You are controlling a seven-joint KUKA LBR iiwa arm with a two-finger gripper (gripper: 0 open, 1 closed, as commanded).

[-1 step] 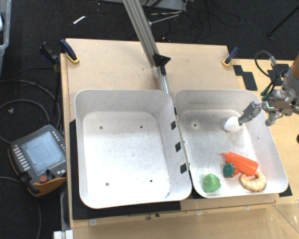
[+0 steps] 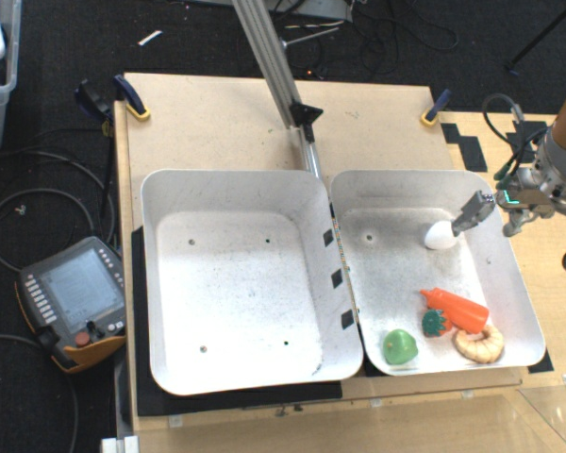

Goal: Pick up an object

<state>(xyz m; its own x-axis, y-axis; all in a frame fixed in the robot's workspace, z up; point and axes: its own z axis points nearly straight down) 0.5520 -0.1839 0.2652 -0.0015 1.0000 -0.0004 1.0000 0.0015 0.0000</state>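
Although the gripper (image 2: 498,210) hangs over the right bin (image 2: 517,281), its 2 fingers spread apart with nothing between them, no object is lifted yet. One finger (image 2: 472,212) points at the white egg-like object (image 2: 441,236) on the bin floor, just beside it. Closing on it and raising it remain, I judge.

Matt white bins (image 2: 231,196) on pale wooden bench (image 2: 217,121)

Speckled, scuffed bin floors; glossy plastic-looking carrot (image 2: 457,308) and green ball (image 2: 400,346); smooth white egg (image 2: 441,237); brushed metal pole (image 2: 264,45); dull grey metal gripper (image 2: 495,210).
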